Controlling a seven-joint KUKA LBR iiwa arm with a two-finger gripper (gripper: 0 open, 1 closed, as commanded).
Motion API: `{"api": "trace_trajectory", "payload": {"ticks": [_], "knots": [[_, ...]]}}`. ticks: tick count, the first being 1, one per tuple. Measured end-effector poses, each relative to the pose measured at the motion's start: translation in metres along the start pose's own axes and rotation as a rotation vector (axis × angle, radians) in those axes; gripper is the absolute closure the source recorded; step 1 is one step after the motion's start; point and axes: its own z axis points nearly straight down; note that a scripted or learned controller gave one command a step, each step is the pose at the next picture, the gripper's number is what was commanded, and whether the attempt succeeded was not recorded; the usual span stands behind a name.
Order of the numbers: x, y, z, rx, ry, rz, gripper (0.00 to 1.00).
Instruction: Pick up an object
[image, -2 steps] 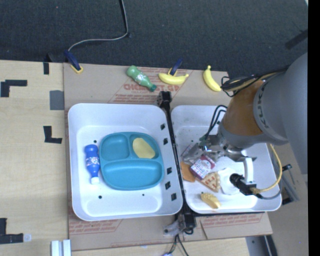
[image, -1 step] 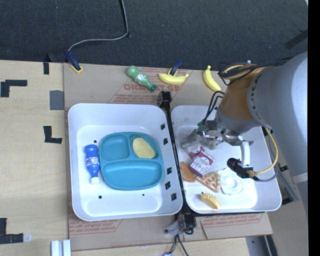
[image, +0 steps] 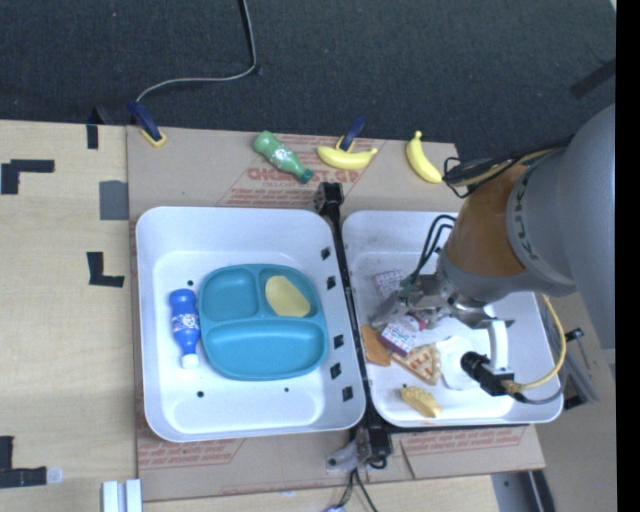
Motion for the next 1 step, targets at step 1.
{"api": "trace_trajectory", "payload": {"ticks": [1], "knots": [[0.0000, 0.0008, -0.0098, -0.001, 0.000, 0.000, 1.00]]}}
